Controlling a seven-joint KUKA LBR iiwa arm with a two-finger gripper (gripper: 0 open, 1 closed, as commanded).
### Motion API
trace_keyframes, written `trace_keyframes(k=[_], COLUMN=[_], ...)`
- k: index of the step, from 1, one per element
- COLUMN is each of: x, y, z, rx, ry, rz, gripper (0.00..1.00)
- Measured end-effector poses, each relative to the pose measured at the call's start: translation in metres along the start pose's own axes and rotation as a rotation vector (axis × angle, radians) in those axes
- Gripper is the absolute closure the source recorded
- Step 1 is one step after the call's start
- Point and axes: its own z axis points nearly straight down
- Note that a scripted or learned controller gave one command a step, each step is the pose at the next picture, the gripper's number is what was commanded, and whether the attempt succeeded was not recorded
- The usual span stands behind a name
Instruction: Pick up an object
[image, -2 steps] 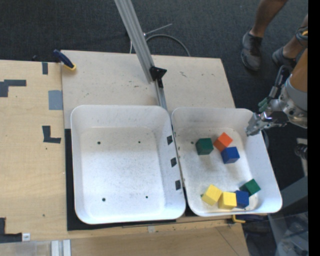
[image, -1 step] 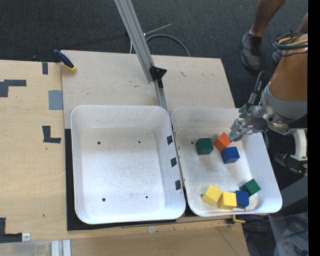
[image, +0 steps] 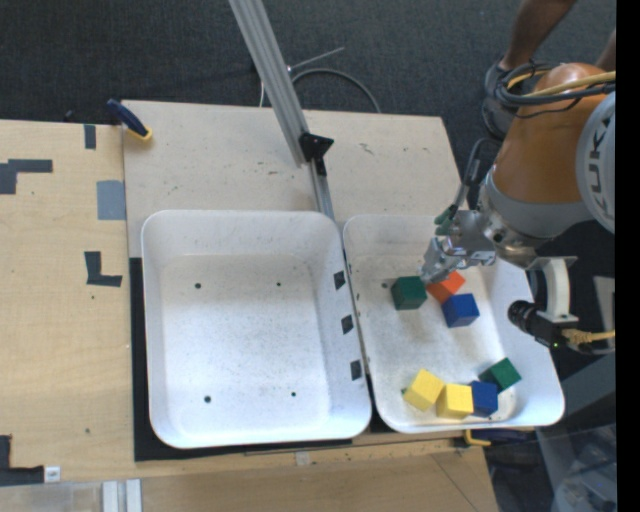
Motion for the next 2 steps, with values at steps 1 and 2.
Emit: trace_keyframes(k=[1,2], x=[0.05,0.097], y=[-0.009,-0.002], z=[0.02,0.03], rx=[0.003,0.002], ry=[0.0,-0.002], rz=[0.001,0.004], gripper=[1.0,1.0])
